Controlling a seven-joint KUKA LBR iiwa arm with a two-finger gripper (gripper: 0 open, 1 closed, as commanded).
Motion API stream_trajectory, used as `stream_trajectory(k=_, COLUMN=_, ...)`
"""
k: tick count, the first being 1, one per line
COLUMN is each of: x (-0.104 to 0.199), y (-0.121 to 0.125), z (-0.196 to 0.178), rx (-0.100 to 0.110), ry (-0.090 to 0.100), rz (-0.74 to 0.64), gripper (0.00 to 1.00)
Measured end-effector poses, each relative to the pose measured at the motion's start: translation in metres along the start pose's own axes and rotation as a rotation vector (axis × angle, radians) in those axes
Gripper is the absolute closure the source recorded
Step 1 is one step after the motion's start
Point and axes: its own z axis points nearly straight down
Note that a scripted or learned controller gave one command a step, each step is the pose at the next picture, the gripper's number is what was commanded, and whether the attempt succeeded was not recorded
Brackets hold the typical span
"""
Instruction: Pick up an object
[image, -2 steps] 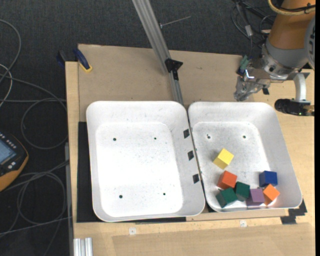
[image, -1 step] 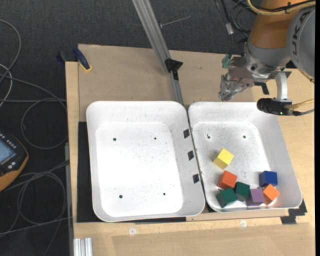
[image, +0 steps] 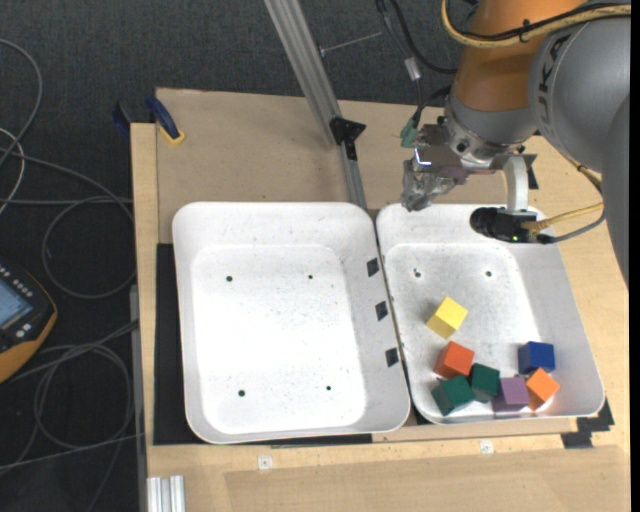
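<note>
Several small cubes lie in the right bin (image: 560, 300). A yellow cube (image: 447, 316) sits alone near the bin's middle. Toward the near edge cluster a red-orange cube (image: 457, 358), two green cubes (image: 452, 394) (image: 485, 381), a purple cube (image: 513, 392), an orange cube (image: 541, 386) and a blue cube (image: 536, 356). My gripper (image: 418, 195) hangs over the far left corner of the right bin, well away from the cubes, and nothing shows in its grasp.
The left bin (image: 190, 300) stands beside the right one, with black clips (image: 380, 310) along the shared edge. A slanted metal bar (image: 320, 90) rises behind the bins. Cables and a handheld device (image: 20, 320) lie off the bench at left.
</note>
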Motion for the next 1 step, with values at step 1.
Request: stream_trajectory(k=1, x=0.0546, y=-0.0044, z=0.0130, rx=0.000, ry=0.000, rz=0.000, gripper=1.00)
